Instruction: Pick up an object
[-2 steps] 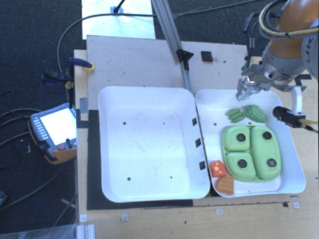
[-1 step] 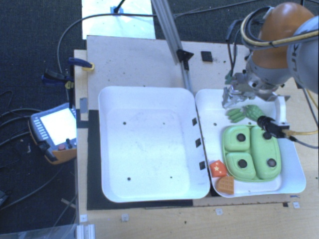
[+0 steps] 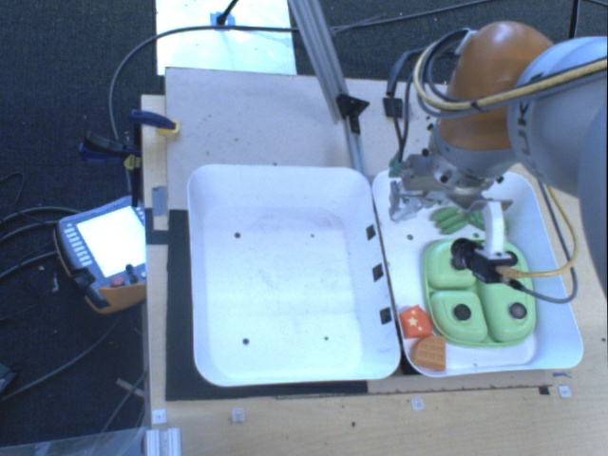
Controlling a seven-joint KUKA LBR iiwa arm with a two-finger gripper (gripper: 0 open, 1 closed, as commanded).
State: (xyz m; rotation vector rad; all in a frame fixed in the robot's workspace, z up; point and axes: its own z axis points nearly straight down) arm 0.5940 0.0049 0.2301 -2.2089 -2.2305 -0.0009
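The surface (image 3: 256, 122) is a pale board set on dark carpet, and it carries two shallow white bins side by side. The left bin (image 3: 285, 274) is the larger thing on it, its floor marked by a few small dark dots. The right bin (image 3: 560, 321) sits just beside it, their rims touching along the middle, and the arm (image 3: 532, 84) reaches over it from the right, grey with its orange band bulging above the wrist and yellow and black cables looping round it. In the right bin, towards the near side, lies a light green moulded tray (image 3: 480, 297) with rounded lobes and dark spots in them. The gripper (image 3: 416, 198) hangs over the far end of the right bin, close to the shared rim; from this angle whether it is open or closed cannot be told. A white stem with a black fitting (image 3: 480, 255) reaches down from the wrist over the green tray. Just beyond the tray lie a few small dark green pieces (image 3: 456, 218), near the gripper. At the near left corner of the right bin sit a small orange block (image 3: 415, 322) and, touching it, an orange ridged piece (image 3: 429, 352).
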